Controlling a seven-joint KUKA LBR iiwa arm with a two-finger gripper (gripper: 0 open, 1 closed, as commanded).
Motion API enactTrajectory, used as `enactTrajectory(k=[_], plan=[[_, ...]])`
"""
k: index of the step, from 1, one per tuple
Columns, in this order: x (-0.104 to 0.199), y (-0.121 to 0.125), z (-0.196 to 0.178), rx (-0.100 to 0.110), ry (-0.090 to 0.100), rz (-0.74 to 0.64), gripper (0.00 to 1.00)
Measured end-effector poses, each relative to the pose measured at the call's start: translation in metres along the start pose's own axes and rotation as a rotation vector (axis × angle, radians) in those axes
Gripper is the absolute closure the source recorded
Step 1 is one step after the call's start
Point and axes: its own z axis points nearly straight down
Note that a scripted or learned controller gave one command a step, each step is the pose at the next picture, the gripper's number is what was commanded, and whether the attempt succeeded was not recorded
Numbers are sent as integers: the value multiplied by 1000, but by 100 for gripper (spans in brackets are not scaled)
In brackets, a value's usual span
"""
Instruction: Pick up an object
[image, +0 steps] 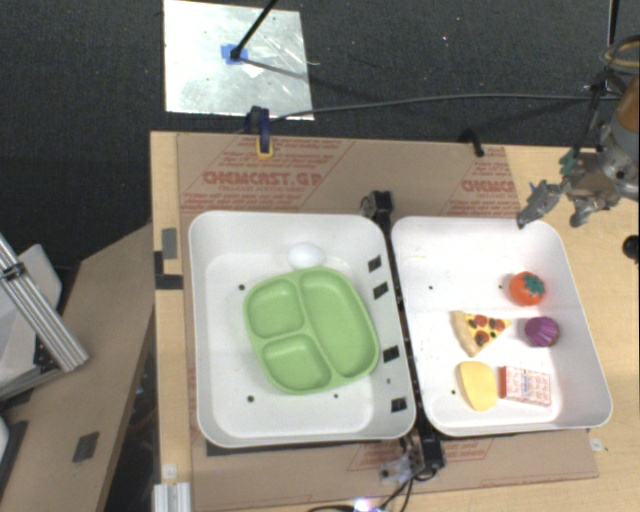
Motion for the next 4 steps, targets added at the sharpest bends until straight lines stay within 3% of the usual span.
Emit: enactTrajectory(k=[1, 2, 4], plan=[[1, 2, -8, -12, -3, -3, 0], [3, 5, 53, -9, -2, -3, 0], [9, 11, 141, -12, -3, -2, 0]])
